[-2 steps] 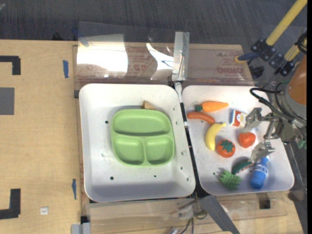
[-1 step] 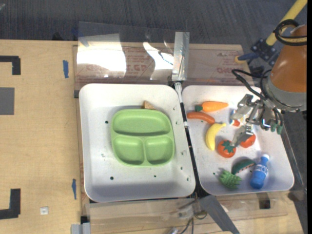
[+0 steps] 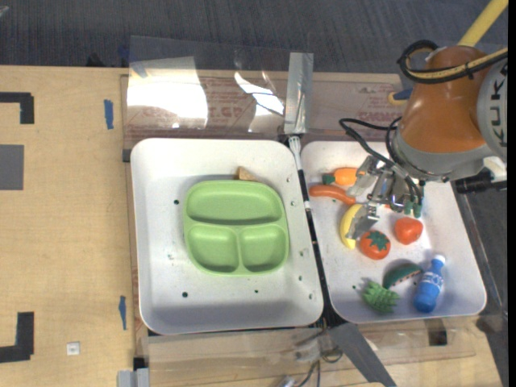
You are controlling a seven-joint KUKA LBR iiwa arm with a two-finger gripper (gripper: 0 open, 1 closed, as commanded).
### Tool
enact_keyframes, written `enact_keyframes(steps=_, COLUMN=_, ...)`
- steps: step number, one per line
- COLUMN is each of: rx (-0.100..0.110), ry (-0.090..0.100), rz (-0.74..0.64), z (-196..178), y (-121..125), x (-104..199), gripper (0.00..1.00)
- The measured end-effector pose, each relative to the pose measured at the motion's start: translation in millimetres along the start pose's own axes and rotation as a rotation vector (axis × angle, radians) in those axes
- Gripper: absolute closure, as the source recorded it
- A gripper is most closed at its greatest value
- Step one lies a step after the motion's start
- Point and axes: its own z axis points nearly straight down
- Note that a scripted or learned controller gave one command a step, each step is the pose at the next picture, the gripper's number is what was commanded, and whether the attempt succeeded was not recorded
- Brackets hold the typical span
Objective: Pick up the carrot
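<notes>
The grey arm with its orange band (image 3: 446,107) reaches in from the right over the right-hand shallow white bin (image 3: 468,293). Its metal pincer (image 3: 375,208) hangs low among the toys (whether it is released or clenched cannot be told from this angle). The slim orange plastic carrot (image 3: 330,192) lies near the bin's upper left corner, just left of the pincer, with a small round orange fruit (image 3: 345,176) just above it. A yellow banana (image 3: 348,224) and a red tomato (image 3: 374,245) sit just below the pincer. The left-hand white bin (image 3: 153,240) holds a green three-compartment plate (image 3: 236,226) on the wooden tabletop (image 3: 64,216).
</notes>
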Motion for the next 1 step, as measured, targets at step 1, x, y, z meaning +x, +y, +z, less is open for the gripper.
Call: enact_keyframes(steps=1, rx=-0.001, ry=-0.010, rz=0.293, z=-3.2, y=14.1, x=-72.0, gripper=0.00)
